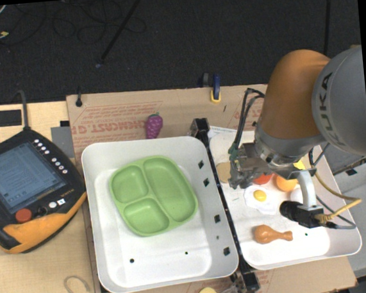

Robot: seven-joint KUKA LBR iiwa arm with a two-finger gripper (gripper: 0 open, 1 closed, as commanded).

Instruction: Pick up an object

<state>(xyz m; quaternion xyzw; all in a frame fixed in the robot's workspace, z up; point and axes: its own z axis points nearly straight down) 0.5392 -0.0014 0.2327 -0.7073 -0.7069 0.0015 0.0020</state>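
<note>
gripper [239, 174] is down in the right bin [308, 245], just left of the toy fried egg [259, 197] and a red piece [263, 180]. honestly can't tell how open it is. drumstick [272, 234] lies apart, nearer the front.

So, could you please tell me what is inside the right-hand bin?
A fried egg, a brown drumstick and an orange piece lie in the right-hand bin. A red thing shows beside the gripper; the arm covers the bin's far part.
</note>
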